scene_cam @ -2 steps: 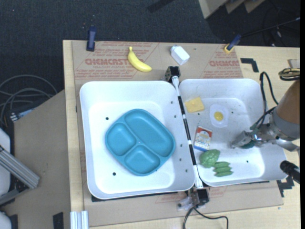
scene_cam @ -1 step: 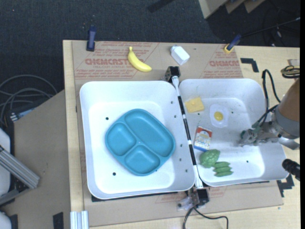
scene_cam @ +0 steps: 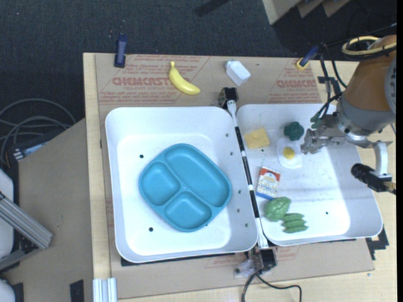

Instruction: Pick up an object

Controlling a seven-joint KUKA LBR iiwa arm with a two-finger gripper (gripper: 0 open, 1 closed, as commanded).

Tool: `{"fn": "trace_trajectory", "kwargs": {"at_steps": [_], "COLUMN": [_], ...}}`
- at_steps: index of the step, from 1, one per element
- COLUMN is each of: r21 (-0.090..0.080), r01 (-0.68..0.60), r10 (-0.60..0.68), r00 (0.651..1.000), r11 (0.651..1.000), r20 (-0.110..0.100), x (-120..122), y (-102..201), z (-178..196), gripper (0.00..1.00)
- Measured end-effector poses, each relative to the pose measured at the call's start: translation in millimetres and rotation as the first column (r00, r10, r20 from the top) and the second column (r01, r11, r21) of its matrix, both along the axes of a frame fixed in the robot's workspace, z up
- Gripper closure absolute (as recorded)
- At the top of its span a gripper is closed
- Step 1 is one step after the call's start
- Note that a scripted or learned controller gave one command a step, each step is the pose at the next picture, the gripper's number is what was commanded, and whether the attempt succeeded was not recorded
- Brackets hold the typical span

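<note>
The right bin [scene_cam: 352, 222] holds several small objects. A yellow cheese block [scene_cam: 256, 138] lies at its far left, with a dark green round piece [scene_cam: 293, 130] to its right. Just below that sits a white fried-egg toy [scene_cam: 289, 155] with a yellow centre. A red, white and blue carton [scene_cam: 267, 182] lies nearer the front. A leafy green piece [scene_cam: 276, 207] and a green pea pod [scene_cam: 293, 222] are at the front left. My gripper [scene_cam: 310, 144] is low in the bin, right beside the egg toy and the dark green piece.
A blue divided plate [scene_cam: 183, 185] lies in the left bin [scene_cam: 119, 131]. Behind the bins on the cardboard are a banana [scene_cam: 182, 80], a white block [scene_cam: 238, 73] and a blue clip [scene_cam: 120, 50]. The arm's black attachment [scene_cam: 371, 176] overhangs the right bin's right side.
</note>
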State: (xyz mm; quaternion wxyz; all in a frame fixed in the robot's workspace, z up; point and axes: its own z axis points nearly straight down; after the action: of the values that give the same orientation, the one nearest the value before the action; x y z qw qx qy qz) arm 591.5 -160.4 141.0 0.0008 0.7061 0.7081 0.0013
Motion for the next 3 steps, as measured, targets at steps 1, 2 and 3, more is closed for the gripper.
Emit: {"fn": "trace_trajectory", "kwargs": {"at_steps": [1,2,3], "r21": [-0.001,-0.001,-0.003], "r01": [0.002,0.001,0.002], "r10": [-0.002,-0.001,-0.002], "r00": [1.0,1.0,1.0], "r11": [1.0,1.0,1.0], "r20": [-0.003,-0.002,-0.001], "x": [-1.1,60.0,75.3], "y": [-1.4,7.4,-8.9], "z": [-0.9,-56.8,-55.9], "gripper": [0.0,0.0,0.0]}}
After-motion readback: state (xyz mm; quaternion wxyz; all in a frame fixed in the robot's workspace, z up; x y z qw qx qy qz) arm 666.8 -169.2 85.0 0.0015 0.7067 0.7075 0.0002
